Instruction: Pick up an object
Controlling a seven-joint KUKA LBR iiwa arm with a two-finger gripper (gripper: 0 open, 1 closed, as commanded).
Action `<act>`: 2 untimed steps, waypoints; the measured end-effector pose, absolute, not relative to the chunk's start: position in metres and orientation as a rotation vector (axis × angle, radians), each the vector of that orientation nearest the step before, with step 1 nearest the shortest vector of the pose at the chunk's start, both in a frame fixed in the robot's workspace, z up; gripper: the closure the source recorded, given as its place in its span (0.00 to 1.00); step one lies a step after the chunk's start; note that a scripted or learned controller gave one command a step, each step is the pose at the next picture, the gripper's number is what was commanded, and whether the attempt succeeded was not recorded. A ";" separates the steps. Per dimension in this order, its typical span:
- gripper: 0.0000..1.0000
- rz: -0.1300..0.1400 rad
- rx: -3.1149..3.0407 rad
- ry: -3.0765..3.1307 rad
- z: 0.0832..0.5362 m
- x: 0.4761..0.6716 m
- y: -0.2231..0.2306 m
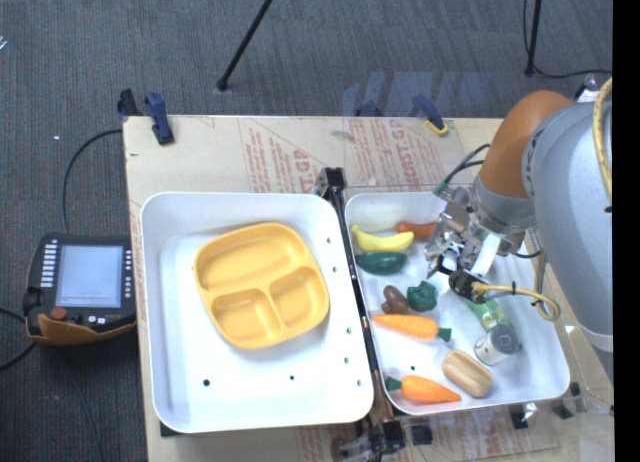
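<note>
The right bin [548, 375] holds several toy foods. A yellow banana [381, 241] lies at its left, with a dark green vegetable [380, 262] just below it and a small orange piece [415, 230] behind. Below these are a brown piece [394, 300], a dark green toy [422, 296], two carrots [405, 326] [430, 389], a tan bun [467, 373] and a small can [496, 344]. My gripper [443, 258] hangs low in the bin, just above and right of the dark green toy. I see nothing held in it.
The left bin [170, 350] holds a yellow divided plate [262, 282]. A teach pendant [85, 285] lies on the floor to the left. Blue clamps [158, 115] grip the bench's back edge. Cables [515, 293] trail from the wrist across the right bin.
</note>
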State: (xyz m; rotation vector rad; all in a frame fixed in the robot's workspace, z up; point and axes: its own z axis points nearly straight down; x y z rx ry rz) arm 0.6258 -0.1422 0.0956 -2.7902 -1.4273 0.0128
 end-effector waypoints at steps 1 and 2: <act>1.00 -0.016 -2.907 -1.189 0.222 0.647 -0.069; 1.00 0.015 -2.977 -0.981 0.185 0.578 -0.059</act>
